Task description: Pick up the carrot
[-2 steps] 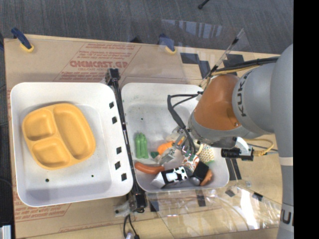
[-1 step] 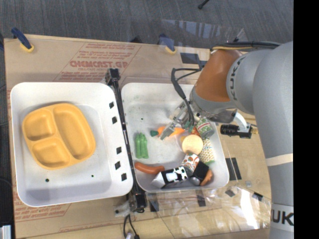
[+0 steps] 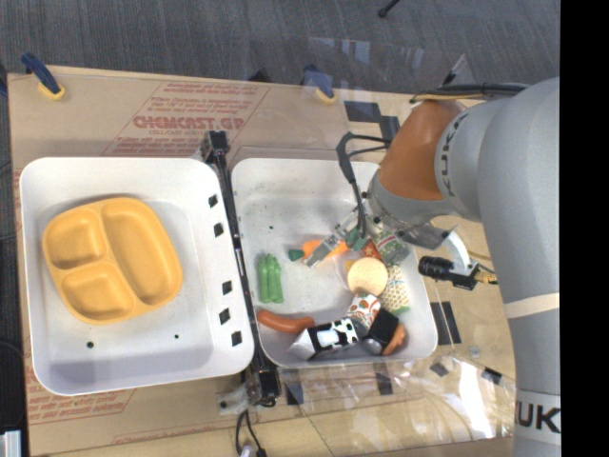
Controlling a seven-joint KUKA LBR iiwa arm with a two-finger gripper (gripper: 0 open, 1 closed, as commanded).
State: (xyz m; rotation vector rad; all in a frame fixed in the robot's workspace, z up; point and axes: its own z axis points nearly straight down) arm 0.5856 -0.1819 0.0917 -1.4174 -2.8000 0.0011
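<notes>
In the right-hand bin [image 3: 285, 184], the carrot [image 3: 320, 249] lies near the middle of the floor, its long axis running left to right and tilted a little, the orange body toward the left. The gripper [image 3: 344, 237] is right at the carrot's right end, so the carrot lies just to its left. Whether its tips are closed round anything I cannot tell (the wrist and the clutter of toys hide them).

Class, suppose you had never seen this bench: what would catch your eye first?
The big grey arm with its orange band, reaching into the right bin, whose near-right corner holds a heap of toy food. Next, the yellow divided tray in the left bin.
</notes>
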